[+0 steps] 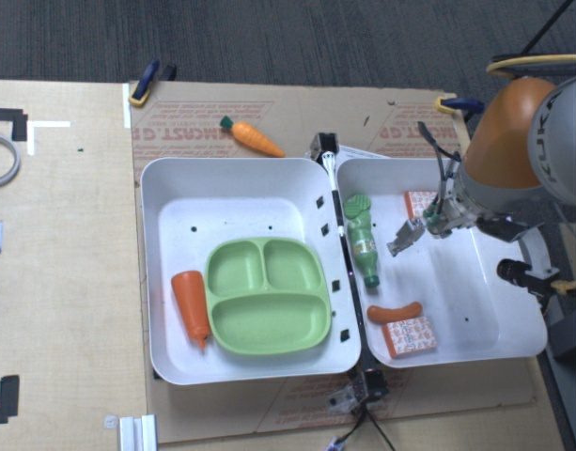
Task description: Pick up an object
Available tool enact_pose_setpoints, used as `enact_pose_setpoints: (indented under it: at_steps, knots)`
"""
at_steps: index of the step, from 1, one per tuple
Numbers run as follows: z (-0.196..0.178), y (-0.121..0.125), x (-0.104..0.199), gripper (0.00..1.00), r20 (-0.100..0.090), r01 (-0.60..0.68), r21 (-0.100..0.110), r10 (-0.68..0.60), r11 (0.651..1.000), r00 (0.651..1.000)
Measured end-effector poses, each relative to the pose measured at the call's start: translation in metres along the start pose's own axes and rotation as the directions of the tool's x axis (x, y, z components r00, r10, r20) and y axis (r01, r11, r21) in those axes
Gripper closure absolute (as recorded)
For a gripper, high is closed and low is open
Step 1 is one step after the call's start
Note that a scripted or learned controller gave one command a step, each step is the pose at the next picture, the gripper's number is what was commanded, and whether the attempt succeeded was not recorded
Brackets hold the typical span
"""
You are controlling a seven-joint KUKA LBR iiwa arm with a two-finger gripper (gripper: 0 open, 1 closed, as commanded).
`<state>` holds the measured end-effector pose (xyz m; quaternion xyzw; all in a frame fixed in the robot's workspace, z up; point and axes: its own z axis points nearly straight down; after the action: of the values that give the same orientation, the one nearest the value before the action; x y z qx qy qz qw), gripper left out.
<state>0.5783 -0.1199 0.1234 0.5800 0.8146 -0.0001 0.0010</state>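
Bench bins: green tray point(269, 297) left, green bottle point(362, 238) right

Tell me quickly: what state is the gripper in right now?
Gripper: above the right bin, nothing visibly held; open or closed cannot be told.

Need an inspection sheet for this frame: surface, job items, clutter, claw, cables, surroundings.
Surface: cardboard sheet under two white bins, left bin and right bin, side by side.
Job's things: left bin holds green divided plate and a carrot beside it; right bin holds green bottle, sausage, two red-patterned packets.
Clutter: second carrot on the cardboard behind the left bin.
Grippers: claw over the right bin, right of the bottle, nothing seen between its fingers.
Cables: black cables at the wrist and below the bins.
Surroundings: dark carpet; blue clamp.
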Motion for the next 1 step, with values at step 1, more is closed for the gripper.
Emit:
enact_pose_setpoints:
  at_steps: [1]
  knots:
    - [-0.0115,-0.0877,0.0511,0.00,-0.001,-0.059,0.001,0.059,0.998,0.998]
